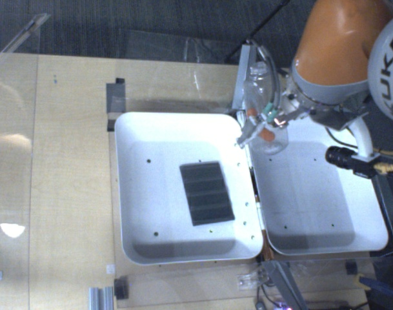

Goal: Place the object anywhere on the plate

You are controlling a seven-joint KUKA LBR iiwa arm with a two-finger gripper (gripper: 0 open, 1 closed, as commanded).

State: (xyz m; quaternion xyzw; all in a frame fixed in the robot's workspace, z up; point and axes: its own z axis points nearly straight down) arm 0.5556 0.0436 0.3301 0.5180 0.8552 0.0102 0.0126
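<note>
Here, left bin [138,173] holds dark ridged plate [207,193], flat, mid-floor.

From my seat the gripper [264,123] at upper centre-right is a blur of clear plastic and wires, so I cannot tell how its fingers stand or what the small orange-red speck [267,135] beside it is. The arm [341,37] is cut off by the top and right edges.
</note>
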